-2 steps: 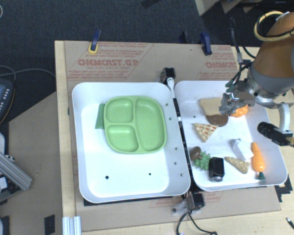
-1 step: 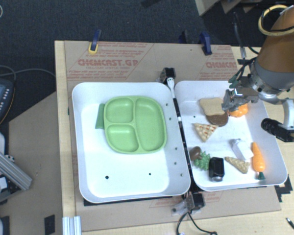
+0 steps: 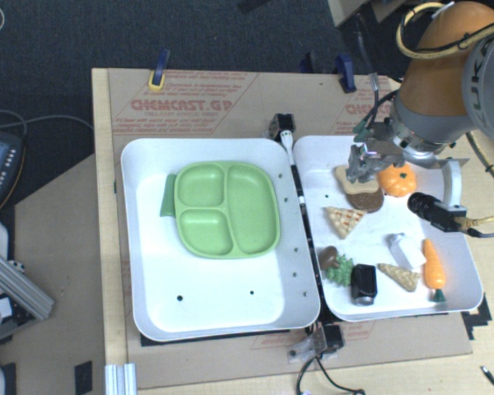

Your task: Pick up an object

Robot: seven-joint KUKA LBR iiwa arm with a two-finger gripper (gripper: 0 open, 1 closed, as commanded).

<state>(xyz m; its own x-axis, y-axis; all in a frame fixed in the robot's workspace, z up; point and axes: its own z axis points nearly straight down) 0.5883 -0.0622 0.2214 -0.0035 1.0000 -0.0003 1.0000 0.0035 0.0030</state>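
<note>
My grey two-finger gripper [image 3: 361, 164] is down in the right shallow white bin [image 3: 469, 290], near its back-left part, fingers pointing at the flat tan bread-like slice [image 3: 348, 178] w/ a dark brown round piece [image 3: 365, 199] just in front of it. Can't tell how far open I am or whether anything's between the fingers, too small & blurred. Small orange pumpkin [image 3: 397, 181] sits just beside me on the right. Further fwd in the same bin: triangular tan pizza slice [image 3: 344, 219], orange carrot [image 3: 433, 266], green leafy bit [image 3: 339, 271], black boxy item [image 3: 363, 284]. Left white bin [image 3: 140, 220] holds a light-green three-compartment plastic plate [image 3: 226, 208]
</note>
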